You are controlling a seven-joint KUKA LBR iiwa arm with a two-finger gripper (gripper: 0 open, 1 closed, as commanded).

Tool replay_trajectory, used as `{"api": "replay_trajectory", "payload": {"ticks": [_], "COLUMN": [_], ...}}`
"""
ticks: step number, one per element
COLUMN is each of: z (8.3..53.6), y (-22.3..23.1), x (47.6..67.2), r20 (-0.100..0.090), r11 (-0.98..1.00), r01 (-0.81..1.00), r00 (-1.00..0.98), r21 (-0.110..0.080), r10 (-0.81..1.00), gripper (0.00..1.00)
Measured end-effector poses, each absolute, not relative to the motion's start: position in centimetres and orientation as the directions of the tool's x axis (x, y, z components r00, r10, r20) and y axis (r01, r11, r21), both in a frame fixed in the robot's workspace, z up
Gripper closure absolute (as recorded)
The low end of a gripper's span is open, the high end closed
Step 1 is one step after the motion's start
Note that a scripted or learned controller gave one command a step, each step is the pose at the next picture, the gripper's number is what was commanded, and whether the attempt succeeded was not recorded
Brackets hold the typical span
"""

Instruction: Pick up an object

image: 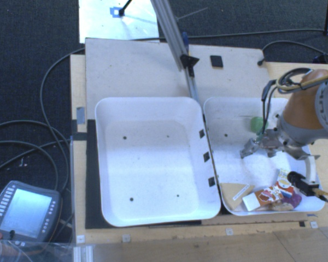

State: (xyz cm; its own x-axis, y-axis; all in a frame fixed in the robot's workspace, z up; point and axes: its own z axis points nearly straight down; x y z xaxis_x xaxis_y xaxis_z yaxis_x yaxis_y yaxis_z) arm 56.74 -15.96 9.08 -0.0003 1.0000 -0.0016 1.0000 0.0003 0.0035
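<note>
1. your arm (309, 111) reaches in from the right edge of the bench, and its pincer (257, 148) hangs low over the middle of the right bin (229, 113), above a bare patch of floor.
2. whether the pincer is wide or narrow, you cannot tell from here; nothing shows between its tips, so count it as carrying nothing.
3. the things to choose from lie in that same bin: a green ball (256, 124) just beyond the pincer toward the bin's far wall, and a heap along the near edge — a tan wedge (234, 191), a white block (250, 202) and a colourful packet (276, 194) touching one another toward the near right corner.
4. the left bin (106, 146) holds nothing you could pick.
5. judged from this, you are in the approach step: placed over the bin but not yet settled on a thing.
6. the next move calls for shifting the pincer over one item, most likely the green ball as the nearest and alone, then descending with the tips either side of it; it may roll if nudged.
</note>
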Motion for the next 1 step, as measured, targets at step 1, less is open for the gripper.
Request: {"api": "replay_trajectory", "payload": {"ticks": [1], "z": [9.01], "y": [-16.86], "x": [48.51], "r20": [0.0], "r11": [-0.003], "r01": [1.0], "r00": [0.003], "r21": [-0.002], "r10": [1.0], "gripper": [0.0]}}
